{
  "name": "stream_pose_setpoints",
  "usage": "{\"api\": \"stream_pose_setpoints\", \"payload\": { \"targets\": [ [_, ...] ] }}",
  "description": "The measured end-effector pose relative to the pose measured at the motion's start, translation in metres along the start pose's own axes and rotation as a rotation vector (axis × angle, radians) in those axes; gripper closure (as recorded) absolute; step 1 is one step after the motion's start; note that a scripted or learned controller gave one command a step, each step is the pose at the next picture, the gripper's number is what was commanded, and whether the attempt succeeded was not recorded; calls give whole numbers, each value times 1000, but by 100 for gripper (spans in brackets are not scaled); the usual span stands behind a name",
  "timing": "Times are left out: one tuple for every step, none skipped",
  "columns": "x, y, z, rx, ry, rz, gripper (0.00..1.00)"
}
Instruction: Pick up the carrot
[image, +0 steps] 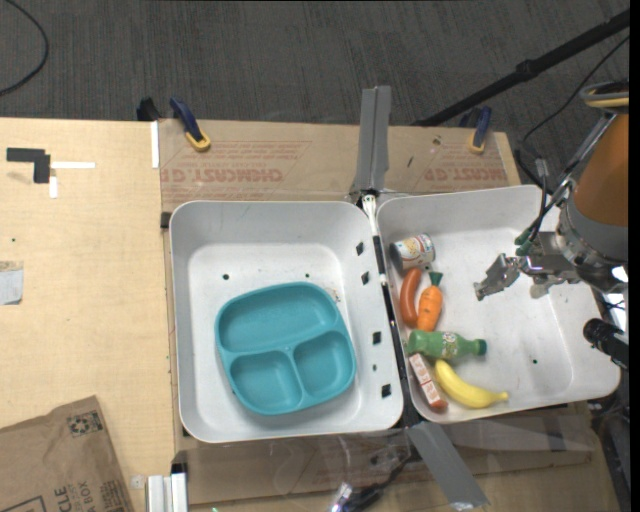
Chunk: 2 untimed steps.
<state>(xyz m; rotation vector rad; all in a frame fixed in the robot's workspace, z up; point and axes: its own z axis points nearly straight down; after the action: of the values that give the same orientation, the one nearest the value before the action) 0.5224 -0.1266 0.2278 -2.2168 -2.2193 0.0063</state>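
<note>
Lying near the left wall of the right bin (560, 215), the carrot (429, 307) sits just beside a red sausage (410, 297), with a small can (413, 249) above them. Below it are a green bottle (446, 346), a banana (466, 388) and a red packet (426, 382). The left bin (200, 300) holds a teal divided plate (287, 347). The gripper (492, 283) hovers over the right bin's bare floor, well apart from the carrot, fingers spread and holding nothing
</note>
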Motion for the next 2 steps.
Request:
{"api": "stream_pose_setpoints", "payload": {
  "targets": [
    [-50, 2, 27, -2, 0, -266, 0],
    [-6, 57, 82, -3, -1, -497, 0]
  ]
}}
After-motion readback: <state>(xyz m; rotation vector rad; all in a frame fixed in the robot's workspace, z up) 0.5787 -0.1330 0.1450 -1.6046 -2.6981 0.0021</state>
